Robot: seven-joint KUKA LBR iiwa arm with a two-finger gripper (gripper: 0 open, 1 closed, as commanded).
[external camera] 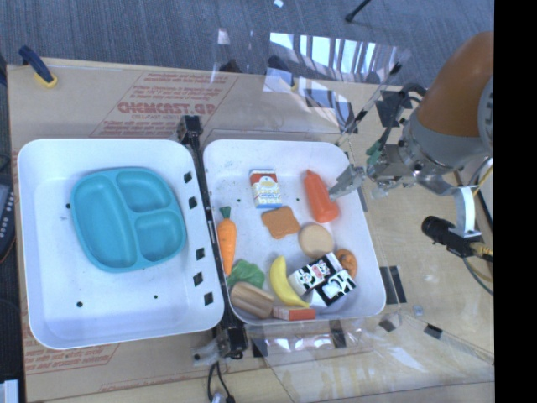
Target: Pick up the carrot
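The carrot (pixel 226 240) is small and orange with a green top. It lies along the left wall of the right bin (pixel 252 154), pointing toward the front. My gripper (pixel 346 181) hangs over the right rim of that bin, far to the right of the carrot. It sits just beside an orange-red sausage-shaped piece (pixel 319 196). Nothing shows in its grasp.
The right bin also holds a small red-and-white carton (pixel 265 188), an orange cracker (pixel 279 222), a round bun (pixel 315 239), a banana (pixel 284 281), a black-and-white carton (pixel 324 280), a green leafy piece (pixel 246 272) and a bread roll (pixel 252 299). A blue divided plate (pixel 127 218) lies in the left bin (pixel 38 309).
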